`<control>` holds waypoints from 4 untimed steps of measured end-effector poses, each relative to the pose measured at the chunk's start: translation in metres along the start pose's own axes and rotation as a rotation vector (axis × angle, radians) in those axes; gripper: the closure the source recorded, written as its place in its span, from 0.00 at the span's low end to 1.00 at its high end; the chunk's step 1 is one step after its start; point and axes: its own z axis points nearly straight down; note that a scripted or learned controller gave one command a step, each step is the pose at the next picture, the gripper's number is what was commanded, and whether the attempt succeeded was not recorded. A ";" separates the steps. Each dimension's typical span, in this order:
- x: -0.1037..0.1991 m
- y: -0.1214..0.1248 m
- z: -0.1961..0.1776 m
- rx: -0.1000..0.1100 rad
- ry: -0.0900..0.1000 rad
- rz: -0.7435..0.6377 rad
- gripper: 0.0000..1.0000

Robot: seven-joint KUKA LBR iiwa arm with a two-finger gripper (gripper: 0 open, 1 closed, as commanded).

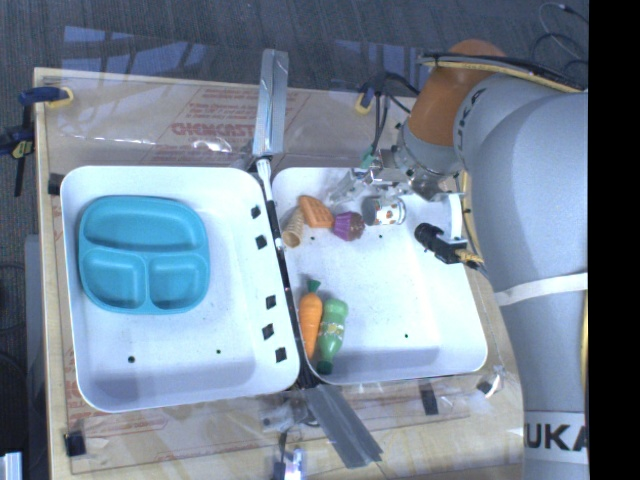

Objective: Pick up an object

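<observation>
Gripper (383,200) low at right bin's (440,343) far edge, beside purple toy (348,227) | finger state: cannot tell | carrot (311,318), green bottle (331,328) near-left | nothing lifted yet; pick remained undone.

I am seen by one camera. It sits high above my bench and looks down at a slant, so the far edge of the bench is at the top of the picture and the near edge is at the bottom. It is far enough back to fit both shallow white plastic bins at once, the left bin (100,368) and the right bin (450,338), with the clear plastic sheet on the wooden bench top (130,108) around them. My big grey arm with its orange band (520,168) comes in from the picture's right (that side is the closest to the lens, so I look huge there).
</observation>
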 end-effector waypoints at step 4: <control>0.061 -0.010 0.023 0.025 0.007 -0.384 0.00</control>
